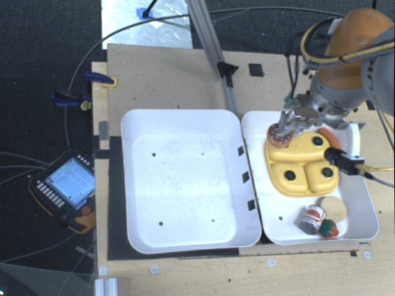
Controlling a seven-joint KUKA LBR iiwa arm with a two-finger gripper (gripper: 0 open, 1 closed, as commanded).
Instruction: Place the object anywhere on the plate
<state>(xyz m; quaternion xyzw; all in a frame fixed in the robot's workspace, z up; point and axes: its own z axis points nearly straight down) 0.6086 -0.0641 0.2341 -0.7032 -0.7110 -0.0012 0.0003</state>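
A yellow plate (302,160) with several shallow wells lies in the right bin (364,221). A small round brown object with a pinkish rim (279,140) sits at the plate's far left corner, on its edge. My gripper (288,126) hangs directly over that object, touching or almost touching its top. The grey wrist and orange band of the arm (352,48) rise behind it to the right. Whether the object is gripped is hidden by the gripper body.
An orange item (329,137) lies by the plate's far right side. A small can (313,217), a tan disc (334,207) and a strawberry-like toy (329,228) sit in the right bin's near corner. The left bin (179,177) adjoins it. A metal pole (207,29) slants behind.
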